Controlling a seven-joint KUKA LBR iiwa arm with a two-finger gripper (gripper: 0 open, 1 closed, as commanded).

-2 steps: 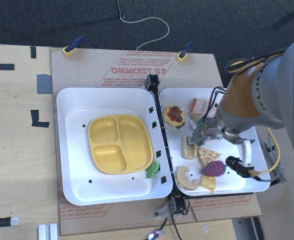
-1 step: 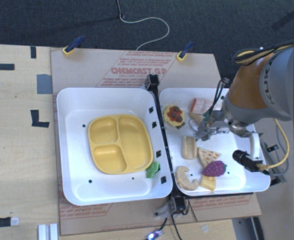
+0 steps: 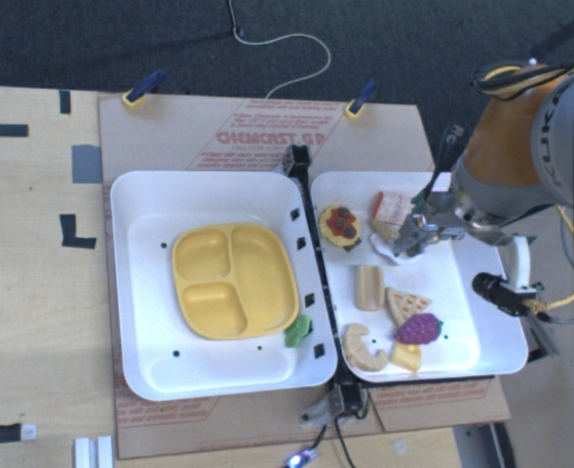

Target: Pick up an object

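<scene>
Reference landmark: the black divider [image 3: 306,252] between the two bins. Left of it, the left bin [image 3: 131,261] holds a yellow compartment plate [image 3: 234,281]; a green piece [image 3: 297,331] lies just beside the divider. Right of it, the right bin [image 3: 481,339] contains a tart [image 3: 342,225], bread stick [image 3: 368,287], cookie [image 3: 363,348], pink packet [image 3: 391,208], waffle wedge [image 3: 406,304], grapes [image 3: 418,329] and cheese cube [image 3: 406,357]. The gripper [image 3: 410,245] sits low beside the pink packet; its opening state cannot be determined.
</scene>
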